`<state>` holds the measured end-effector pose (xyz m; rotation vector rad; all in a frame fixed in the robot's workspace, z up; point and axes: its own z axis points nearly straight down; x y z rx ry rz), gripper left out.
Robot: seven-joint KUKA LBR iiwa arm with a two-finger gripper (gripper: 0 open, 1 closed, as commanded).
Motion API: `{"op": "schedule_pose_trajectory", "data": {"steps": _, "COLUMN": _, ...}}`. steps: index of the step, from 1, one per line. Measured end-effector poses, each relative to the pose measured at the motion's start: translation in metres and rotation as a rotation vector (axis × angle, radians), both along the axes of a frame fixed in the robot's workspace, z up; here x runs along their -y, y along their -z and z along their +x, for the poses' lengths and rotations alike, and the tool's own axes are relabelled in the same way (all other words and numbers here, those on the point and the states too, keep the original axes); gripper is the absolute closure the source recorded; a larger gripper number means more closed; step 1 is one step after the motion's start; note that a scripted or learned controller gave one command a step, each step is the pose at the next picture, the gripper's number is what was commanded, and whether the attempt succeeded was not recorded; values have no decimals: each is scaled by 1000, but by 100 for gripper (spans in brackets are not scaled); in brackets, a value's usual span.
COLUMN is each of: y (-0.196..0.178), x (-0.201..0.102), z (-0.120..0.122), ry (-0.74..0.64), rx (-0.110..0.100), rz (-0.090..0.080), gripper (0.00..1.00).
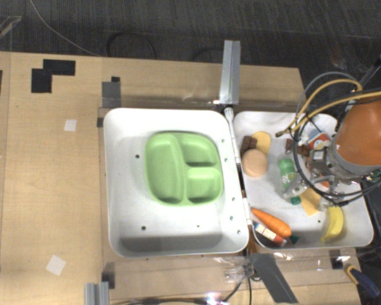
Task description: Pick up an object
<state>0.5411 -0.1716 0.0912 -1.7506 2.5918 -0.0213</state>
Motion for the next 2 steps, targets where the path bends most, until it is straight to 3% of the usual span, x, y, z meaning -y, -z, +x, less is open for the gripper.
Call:
{"op": "schedule_pose_trajectory", "data": {"steps": 1, "y": 0, "x": -46, "z": 26, "ry": -83, "rx": -1, "rz": 1, "gripper": 0}}
{"op": "schedule_pose_trajectory", "data": {"steps": 2, "y": 0, "x": -73, "z": 3, "ry": -140, "rx": 1, "rz": 0, "gripper": 0}}
